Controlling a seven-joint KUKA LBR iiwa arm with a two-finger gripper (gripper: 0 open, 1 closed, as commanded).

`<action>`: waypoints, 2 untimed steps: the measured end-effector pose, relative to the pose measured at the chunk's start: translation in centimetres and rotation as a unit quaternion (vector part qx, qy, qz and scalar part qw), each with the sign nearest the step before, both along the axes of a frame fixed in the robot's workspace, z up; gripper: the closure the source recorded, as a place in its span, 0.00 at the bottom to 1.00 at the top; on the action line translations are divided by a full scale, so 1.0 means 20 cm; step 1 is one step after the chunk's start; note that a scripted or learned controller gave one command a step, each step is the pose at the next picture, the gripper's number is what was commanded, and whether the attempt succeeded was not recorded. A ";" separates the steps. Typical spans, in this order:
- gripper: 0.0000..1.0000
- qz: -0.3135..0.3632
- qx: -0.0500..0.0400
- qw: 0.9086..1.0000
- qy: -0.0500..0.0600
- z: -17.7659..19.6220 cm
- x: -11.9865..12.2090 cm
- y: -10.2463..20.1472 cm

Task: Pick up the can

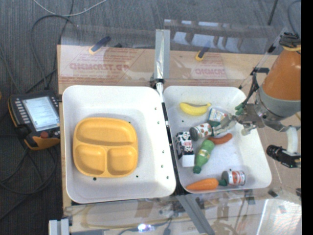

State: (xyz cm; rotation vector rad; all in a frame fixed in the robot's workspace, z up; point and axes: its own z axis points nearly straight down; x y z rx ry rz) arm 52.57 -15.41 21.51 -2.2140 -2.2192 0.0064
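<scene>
A small can (236, 177) with a red label and silver ends lies on its side near the front right corner of the right bin (254, 158). A second tin (216, 114) with a pale green label sits near the bin's middle, just right of the banana. My gripper (231, 124) reaches in from the right and hangs low over the bin's middle. It is right beside the green-label tin and the top of a lying red-label bottle (203, 130). It is well apart from the red-label can at the front.
The right bin also holds a banana (194, 108), a red chili (223, 139), a green bottle (204, 153), a small black-and-white carton (185, 144) and a carrot (201, 184). In the left bin (146, 99) lies a yellow divided tray (105, 146). A teach pendant (35, 114) rests left of the bench.
</scene>
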 end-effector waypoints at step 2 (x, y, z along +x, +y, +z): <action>0.00 0.036 -0.001 0.999 -0.001 -0.08 0.22 0.25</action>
